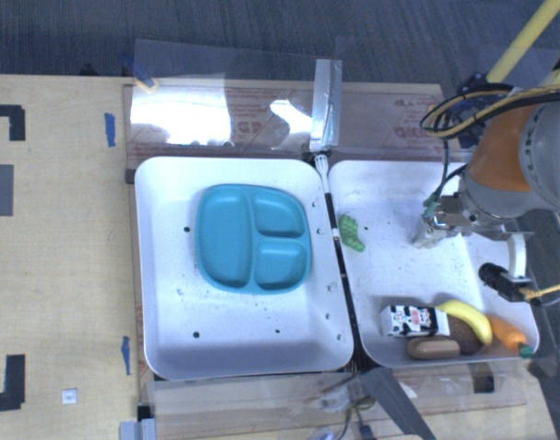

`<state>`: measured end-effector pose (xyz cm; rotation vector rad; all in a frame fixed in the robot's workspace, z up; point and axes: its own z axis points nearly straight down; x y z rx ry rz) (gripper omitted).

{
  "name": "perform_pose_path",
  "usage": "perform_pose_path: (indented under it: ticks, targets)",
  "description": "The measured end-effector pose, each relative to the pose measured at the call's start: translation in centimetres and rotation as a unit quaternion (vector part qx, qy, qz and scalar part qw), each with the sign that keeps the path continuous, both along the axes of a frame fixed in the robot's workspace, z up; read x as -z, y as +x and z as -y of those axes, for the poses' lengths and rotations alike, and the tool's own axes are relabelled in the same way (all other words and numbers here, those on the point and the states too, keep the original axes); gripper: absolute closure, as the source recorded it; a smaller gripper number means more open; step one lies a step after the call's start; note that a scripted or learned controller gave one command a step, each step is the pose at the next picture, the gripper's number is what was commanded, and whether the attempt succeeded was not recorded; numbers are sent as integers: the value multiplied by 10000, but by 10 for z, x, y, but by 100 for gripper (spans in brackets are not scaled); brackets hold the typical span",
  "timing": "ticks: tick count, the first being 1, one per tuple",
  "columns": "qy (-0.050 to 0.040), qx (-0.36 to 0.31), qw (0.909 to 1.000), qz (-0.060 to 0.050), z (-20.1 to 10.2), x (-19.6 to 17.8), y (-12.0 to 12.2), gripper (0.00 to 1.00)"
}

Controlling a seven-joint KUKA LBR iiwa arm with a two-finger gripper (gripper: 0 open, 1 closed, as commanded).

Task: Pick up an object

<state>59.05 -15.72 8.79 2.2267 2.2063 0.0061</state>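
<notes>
My gripper (426, 231) hangs over the upper middle of the right bin (389, 273), above bare white floor. A small green pod-shaped item (352, 233) lies to its left near the divider between the bins. Along the right bin's front edge sits a cluster: a black-and-white patterned carton (410, 320), a brown oval piece (433, 346), a yellow banana (469, 321) and an orange carrot-like piece (508, 334). No object touches the gripper.
The left bin (160, 273) holds a blue divided plate (253, 237). The grey arm with its orange band (499, 159) comes in from the right over the right bin's far corner, trailing yellow and black cables (463, 108). A wooden bench surrounds the bins.
</notes>
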Motion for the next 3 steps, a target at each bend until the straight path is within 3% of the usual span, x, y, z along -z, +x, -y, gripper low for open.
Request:
perform_pose_path:
  ticks: [1, 2, 3]
  targets:
    - [-9, -2142, 9768, 0, -73, -99, -20, 100]
    - [-5, -2138, 9769, -24, -73, -97, -21, 0]
    - [-20, -3353, 9421, -2, -58, 0, 28, 0]
